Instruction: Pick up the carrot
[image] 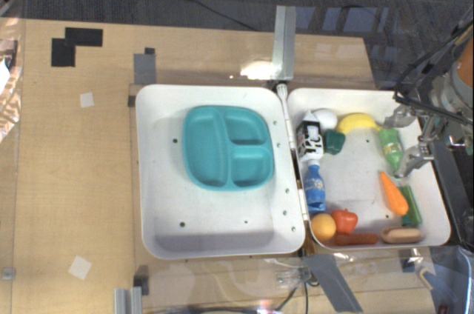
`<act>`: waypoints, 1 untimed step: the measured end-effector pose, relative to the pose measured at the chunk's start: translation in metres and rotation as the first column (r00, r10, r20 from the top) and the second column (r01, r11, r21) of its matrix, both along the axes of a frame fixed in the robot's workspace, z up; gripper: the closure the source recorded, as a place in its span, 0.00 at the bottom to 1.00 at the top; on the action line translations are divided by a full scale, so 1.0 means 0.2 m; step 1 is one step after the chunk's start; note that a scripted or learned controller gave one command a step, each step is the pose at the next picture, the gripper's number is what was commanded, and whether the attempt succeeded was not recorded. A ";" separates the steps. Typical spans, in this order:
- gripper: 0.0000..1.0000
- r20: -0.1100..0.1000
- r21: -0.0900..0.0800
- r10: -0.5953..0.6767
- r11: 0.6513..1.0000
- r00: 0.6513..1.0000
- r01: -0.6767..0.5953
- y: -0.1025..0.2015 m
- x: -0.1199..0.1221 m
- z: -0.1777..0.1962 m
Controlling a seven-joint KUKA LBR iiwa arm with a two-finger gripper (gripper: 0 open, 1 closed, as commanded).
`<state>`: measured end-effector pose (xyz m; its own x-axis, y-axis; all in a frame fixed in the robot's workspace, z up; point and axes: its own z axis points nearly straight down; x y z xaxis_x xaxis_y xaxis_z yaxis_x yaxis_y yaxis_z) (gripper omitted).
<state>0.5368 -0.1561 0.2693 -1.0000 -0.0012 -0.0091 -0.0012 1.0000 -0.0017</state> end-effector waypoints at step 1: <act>0.00 -0.010 0.003 0.098 0.995 0.995 -0.098 -0.15 -0.02 -0.51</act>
<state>0.5321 -0.1863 0.1678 -0.9951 -0.0987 0.0008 -0.0987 0.9951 0.0014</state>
